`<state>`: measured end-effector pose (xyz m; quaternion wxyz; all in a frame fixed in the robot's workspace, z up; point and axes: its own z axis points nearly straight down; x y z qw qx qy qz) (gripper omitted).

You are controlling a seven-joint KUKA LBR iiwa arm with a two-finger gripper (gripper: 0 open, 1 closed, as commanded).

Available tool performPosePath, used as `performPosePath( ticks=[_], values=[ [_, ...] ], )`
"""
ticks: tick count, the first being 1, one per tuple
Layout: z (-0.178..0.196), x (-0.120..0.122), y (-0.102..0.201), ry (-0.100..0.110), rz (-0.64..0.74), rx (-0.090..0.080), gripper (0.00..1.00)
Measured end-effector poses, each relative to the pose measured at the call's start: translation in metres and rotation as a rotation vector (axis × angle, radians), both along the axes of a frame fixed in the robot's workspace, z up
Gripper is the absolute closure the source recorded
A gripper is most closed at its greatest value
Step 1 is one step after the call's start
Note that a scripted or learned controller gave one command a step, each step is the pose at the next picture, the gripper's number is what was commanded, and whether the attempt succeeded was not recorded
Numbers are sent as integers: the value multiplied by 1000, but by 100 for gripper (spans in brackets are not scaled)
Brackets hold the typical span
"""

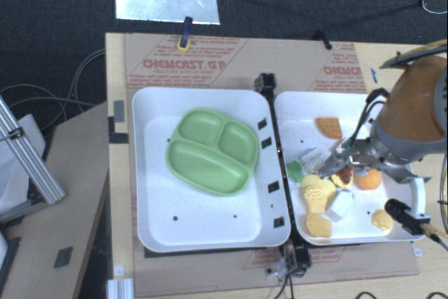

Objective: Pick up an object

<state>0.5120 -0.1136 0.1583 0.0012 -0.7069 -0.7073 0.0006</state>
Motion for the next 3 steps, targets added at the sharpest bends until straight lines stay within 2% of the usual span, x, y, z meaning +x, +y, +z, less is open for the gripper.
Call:
performPosePath(
  ticks=[1,2,3],
  values=[
    [-43,-3,-2,1,0,1,0],
    [-67,1,-7,-16,-5,-10,0],
    [-52,6,-8,-33,-4,-14,100]
  ],
)
